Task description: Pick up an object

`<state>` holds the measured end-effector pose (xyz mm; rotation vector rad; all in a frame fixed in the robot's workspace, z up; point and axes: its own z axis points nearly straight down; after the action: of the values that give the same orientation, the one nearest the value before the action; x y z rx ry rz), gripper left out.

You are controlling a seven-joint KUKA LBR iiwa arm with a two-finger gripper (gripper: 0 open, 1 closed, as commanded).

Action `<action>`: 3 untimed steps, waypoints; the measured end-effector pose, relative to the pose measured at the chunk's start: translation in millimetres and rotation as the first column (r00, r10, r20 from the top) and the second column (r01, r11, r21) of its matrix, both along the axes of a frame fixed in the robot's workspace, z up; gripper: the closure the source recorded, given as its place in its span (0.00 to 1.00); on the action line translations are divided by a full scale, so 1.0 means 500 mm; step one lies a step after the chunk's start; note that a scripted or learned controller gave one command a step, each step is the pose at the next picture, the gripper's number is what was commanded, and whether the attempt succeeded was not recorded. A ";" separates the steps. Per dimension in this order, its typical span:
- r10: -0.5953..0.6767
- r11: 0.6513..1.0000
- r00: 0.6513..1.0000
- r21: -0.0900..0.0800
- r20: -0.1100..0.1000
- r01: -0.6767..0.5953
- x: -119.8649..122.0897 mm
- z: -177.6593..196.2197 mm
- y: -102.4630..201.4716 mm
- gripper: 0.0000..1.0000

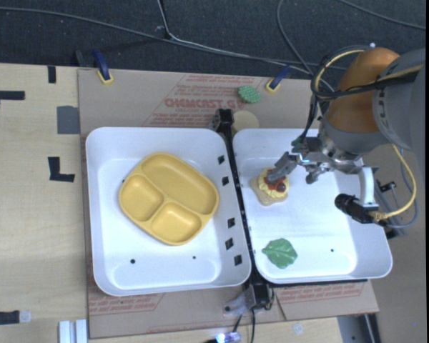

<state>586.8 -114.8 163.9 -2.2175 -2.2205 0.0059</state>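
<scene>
A small tan toy with a red and yellow top (272, 189) lies in the right bin (343, 263), near its left wall. My gripper (294, 168) hangs just above and to the right of it, one dark finger (281, 170) reaching down onto the toy's red top. A green leaf-shaped piece (280, 252) lies near the right bin's front edge. A yellow divided tray (169, 197) sits in the left bin (107, 263).
A small green round object (248, 93) rests on the cardboard behind the bins. Black clips run along the divider between the bins (232, 191). Cables cross the dark floor at the back. The arm's cabling (372, 209) overhangs the right bin's right side.
</scene>
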 end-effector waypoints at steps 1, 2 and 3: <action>0.000 1.000 1.000 0.000 -0.001 0.000 -0.017 -0.093 0.003 0.00; 0.000 1.000 1.000 -0.001 0.004 0.000 -0.017 -0.161 0.004 0.00; 0.002 1.000 1.000 -0.001 0.004 -0.002 -0.016 -0.138 0.005 1.00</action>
<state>578.6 -112.5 94.9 -2.2186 -2.2251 0.0030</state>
